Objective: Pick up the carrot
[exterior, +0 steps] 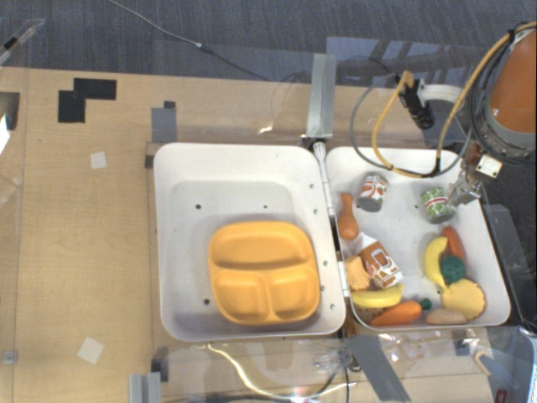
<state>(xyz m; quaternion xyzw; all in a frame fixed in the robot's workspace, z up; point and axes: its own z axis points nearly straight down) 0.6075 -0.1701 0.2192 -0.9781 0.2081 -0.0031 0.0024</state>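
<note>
The carrot (398, 313) is orange with a small green tip at its right end. It lies flat along the front edge of the right bin (403, 162), just below a banana (375, 297). My gripper (463, 195) hangs at the bin's far right side, touching or just beside a green-and-white can (435, 205). It is well behind the carrot and to its right. The grey arm with its orange band (513, 91) reaches in from the upper right.
The right bin also holds a drumstick (347, 217), a brown can (372, 191), a snack box (382, 265), a second banana (434, 261), a lemon (464, 296) and a reddish stick (454, 241). A yellow divided plate (264, 271) sits in the left bin (180, 225). Cables (382, 133) loop behind.
</note>
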